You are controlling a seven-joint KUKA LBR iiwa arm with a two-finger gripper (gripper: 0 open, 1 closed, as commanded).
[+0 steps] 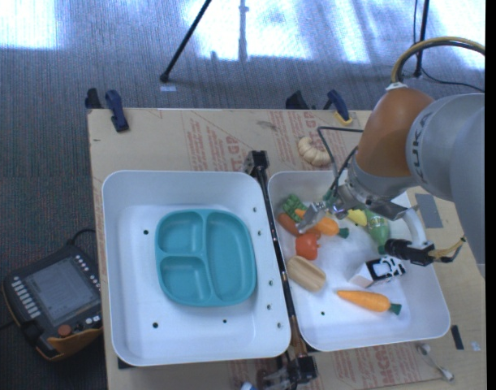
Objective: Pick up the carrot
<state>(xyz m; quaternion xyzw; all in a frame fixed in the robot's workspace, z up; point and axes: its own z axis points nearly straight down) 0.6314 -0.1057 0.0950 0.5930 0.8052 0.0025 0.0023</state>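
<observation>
The fingers, clamped or apart I couldn't tell, needed to drop squarely astride the small carrot just beneath.

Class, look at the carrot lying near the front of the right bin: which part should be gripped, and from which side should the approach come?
Grip the carrot across its thick orange middle, coming straight down from above. It lies flat and nearly level with the bin's front wall, with bare floor on both long sides, so the fingers should close across its narrow width. Avoid the green stem end, where it tapers and would likely slip.
</observation>
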